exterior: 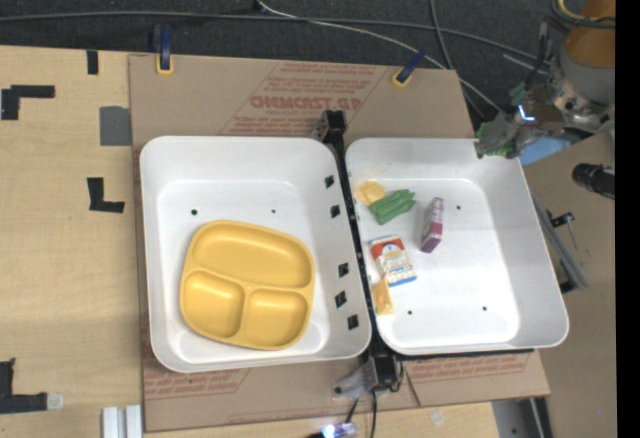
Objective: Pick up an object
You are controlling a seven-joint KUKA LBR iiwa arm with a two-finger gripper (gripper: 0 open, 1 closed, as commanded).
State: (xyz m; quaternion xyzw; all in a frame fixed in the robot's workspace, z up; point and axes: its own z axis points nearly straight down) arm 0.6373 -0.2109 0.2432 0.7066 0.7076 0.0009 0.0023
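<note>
Camera view puts the gripper point(497, 138) just outside the right bin's point(520, 256) upper right corner; whether it is released or clenched cannot be told. The candidates lie along that bin's left wall: a green toy point(393, 205), purple bottle point(432, 225) and small carton point(393, 260). Crowding against the wall and each other could likely spoil a grasp.
</note>
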